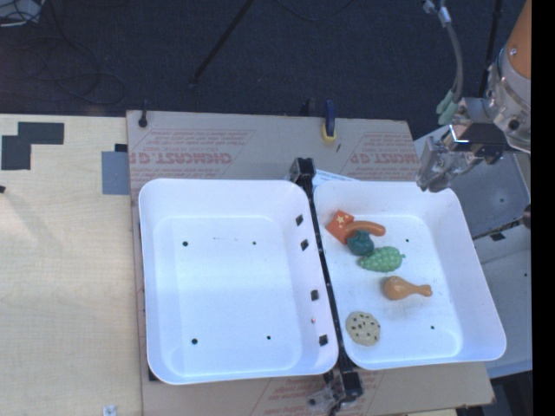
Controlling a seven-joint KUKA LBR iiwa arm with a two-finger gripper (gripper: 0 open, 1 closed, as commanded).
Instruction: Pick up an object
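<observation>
Camera view is showing you five small things lying in the right bin: a red piece, an orange sausage, a green lump, a drumstick and a cookie. Your pincer is hovering over that bin's far right corner (carrying nothing; its opening you cannot tell).

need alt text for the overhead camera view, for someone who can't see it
A grey robot arm's gripper hovers over the far right corner of the right white bin, which holds an orange sausage, a red piece, two green toys, a drumstick and a cookie. The left white bin sits beside it.
</observation>
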